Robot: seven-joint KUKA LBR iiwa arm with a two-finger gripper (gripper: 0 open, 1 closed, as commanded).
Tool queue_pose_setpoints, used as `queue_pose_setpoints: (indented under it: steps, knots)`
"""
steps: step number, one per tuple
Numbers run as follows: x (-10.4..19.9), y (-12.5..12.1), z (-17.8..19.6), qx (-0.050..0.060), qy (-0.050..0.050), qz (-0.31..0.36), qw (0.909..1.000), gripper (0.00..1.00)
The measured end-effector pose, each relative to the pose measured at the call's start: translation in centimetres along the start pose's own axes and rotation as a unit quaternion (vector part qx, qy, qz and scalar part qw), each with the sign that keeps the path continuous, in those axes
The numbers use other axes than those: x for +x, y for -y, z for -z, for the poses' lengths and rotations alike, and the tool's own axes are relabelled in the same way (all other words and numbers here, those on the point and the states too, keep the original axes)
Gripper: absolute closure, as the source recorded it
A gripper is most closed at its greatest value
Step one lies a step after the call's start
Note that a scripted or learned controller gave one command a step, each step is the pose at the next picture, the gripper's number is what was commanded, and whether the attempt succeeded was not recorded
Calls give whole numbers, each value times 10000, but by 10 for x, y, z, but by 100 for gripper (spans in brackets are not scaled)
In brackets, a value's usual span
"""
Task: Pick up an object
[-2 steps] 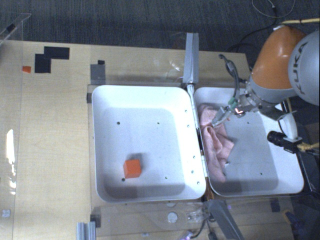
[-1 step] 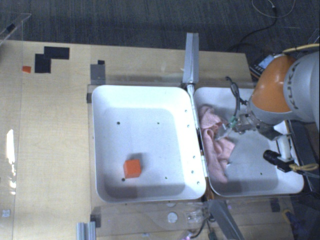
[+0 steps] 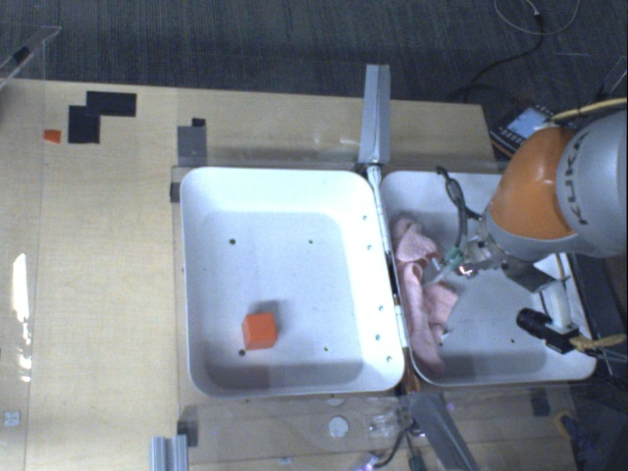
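An orange cube (image 3: 260, 331) lies in the left white bin (image 3: 285, 189), near its front left. A crumpled pink cloth (image 3: 420, 287) lies along the left side of the right white bin (image 3: 491, 356), against the wall between the bins. My gripper (image 3: 453, 263) hangs low over the right bin, at the cloth's right edge, and seems to touch it. The grey arm with its orange band (image 3: 535, 199) reaches in from the right and hides the bin's far right part.
A grey metal post (image 3: 376, 116) stands behind the gap between the bins. On the wooden bench at far left are black flat shapes (image 3: 98, 114) and a small orange square (image 3: 52, 136). Cables lie on the dark floor at top right.
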State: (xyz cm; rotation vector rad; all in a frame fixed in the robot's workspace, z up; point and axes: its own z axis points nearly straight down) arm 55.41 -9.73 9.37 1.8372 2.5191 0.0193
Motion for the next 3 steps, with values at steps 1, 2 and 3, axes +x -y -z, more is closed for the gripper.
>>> queue_pose_setpoints:
  steps: [1,2,3]
  knots:
    - [-20,5,93,74,-32,-296,9995,0]
    - [13,17,5,56,-30,-332,9994,0]
    - [13,13,17,20,-25,-315,9995,100]
